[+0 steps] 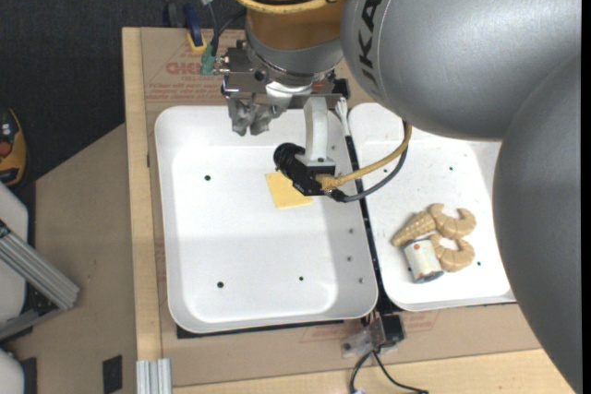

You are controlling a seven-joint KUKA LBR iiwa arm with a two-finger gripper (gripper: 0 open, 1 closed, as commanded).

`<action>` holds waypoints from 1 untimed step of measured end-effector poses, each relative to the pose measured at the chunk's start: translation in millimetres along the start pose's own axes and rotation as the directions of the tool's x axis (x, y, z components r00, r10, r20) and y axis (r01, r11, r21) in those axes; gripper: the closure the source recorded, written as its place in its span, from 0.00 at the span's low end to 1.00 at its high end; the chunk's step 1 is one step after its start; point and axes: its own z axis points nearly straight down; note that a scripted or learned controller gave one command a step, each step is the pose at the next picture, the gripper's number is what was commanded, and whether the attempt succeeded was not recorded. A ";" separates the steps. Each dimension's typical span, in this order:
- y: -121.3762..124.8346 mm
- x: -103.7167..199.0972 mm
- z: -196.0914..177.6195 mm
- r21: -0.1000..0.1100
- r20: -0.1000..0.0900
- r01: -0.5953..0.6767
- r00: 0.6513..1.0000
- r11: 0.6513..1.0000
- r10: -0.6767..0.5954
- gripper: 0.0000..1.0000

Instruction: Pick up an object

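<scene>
While the grey-and-orange arm hangs low over the left shallow white bin [240,272], the pick appears not yet made: the flat yellow square piece [288,192] lies on the bin floor, near the claw [251,125], on the side toward the front rim. Whether the claw is open or closed cannot be told. Lifting remains.
</scene>
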 end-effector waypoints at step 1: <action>-51.0 -1.1 22.3 0.012 0.004 -0.003 1.000 1.000 0.003 1.00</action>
